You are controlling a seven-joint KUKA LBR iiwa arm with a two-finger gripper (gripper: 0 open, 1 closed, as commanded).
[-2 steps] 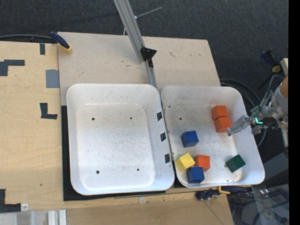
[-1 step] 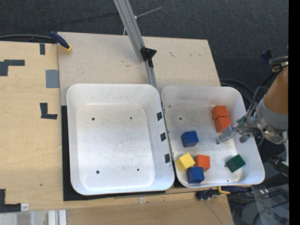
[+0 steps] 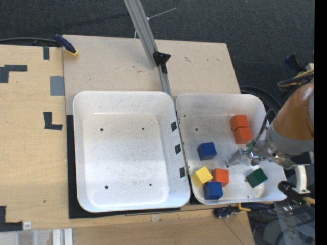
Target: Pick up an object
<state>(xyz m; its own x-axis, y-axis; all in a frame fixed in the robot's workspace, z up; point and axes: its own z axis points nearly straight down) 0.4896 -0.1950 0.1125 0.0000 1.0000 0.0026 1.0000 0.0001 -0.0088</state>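
While fingers point(image 3: 240, 158) hover, bin's point(image 3: 219, 100) centre bare

Readable text: none on anything here.
Blocks in the right bin point(image 3: 255, 106): plain faces, no letters or numbers.
Counter point(image 3: 117, 65): grey and dark tape patches, unlettered.

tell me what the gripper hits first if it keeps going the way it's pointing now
The gripper points leftward into the right bin. Probably bare bin floor first, between the blue cube and the small orange block; its height is unclear from this view.
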